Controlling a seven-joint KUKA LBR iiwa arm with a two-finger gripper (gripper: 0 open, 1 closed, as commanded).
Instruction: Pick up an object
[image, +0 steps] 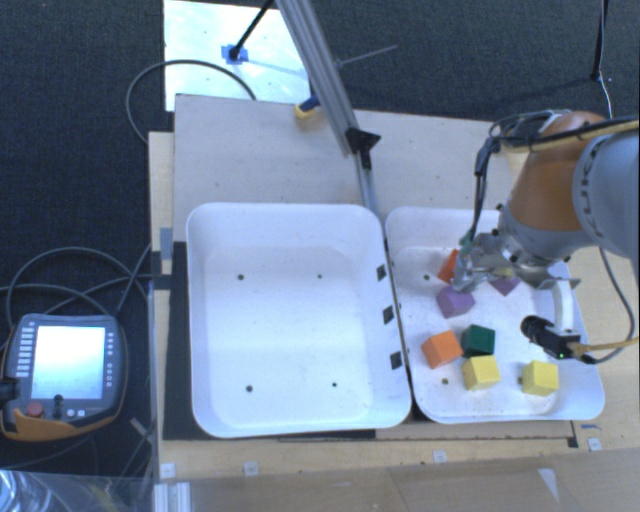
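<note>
My gripper (472, 272) hangs low over the back part of the right bin (590, 405), under the grey wrist and the orange band. A purple block (455, 301) lies just below and in front of it. A red-orange block (447, 266) sits right beside it on the left, partly hidden. A second purple block (505, 286) peeks out from under the wrist on the right. I see nothing held in the gripper.
Nearer the front of the right bin lie an orange block (441, 348), a dark green block (479, 339) and two yellow blocks (481, 372) (540, 377). The left bin (200, 300) stands alongside. A grey pole (325, 80) slants across the back.
</note>
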